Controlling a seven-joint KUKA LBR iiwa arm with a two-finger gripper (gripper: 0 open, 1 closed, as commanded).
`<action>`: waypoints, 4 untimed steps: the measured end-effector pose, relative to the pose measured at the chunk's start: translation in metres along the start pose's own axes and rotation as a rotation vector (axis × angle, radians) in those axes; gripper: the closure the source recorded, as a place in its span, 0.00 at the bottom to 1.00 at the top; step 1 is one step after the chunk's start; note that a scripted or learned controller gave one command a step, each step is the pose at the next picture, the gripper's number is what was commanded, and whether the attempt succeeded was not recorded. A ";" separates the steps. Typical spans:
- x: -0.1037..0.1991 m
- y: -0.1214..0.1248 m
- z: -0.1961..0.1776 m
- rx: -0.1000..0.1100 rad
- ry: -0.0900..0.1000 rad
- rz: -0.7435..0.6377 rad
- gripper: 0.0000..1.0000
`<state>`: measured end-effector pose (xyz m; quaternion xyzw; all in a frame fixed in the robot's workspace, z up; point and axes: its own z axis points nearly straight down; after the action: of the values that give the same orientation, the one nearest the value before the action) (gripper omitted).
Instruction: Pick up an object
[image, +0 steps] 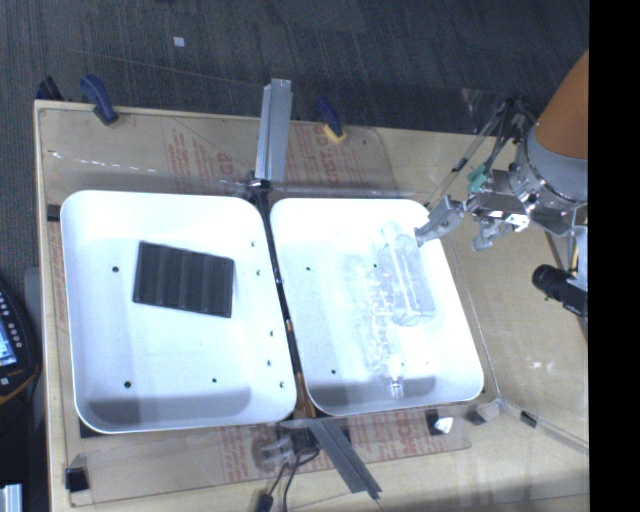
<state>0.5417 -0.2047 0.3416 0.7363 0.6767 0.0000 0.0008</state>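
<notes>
The end effector (432, 226) hung over the right bin's (330, 395) edge at two o'clock (I could not tell its grip). A clear plastic thing (405, 282) lay inside; a dark ridged pad (184, 279) lay in the left bin (90, 400).

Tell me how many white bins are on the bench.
2. The left bin holds a dark ridged rectangular pad. The right bin beside it holds clear plastic items, hard to count. Nothing looks hidden.

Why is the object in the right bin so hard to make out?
Camera view: the clear plastic object has little contrast against the bright white right bin, showing only faint glints; the dark ridged slab in the left bin reads sharply.
</notes>
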 end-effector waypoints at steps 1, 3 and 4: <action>0.016 -0.022 0.011 0.003 0.001 -0.316 0.00; -0.008 -0.023 0.029 -0.001 0.000 -0.269 0.00; -0.007 -0.029 0.062 0.002 0.001 -0.248 0.00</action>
<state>0.5127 -0.2095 0.2793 0.6470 0.7625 -0.0007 -0.0003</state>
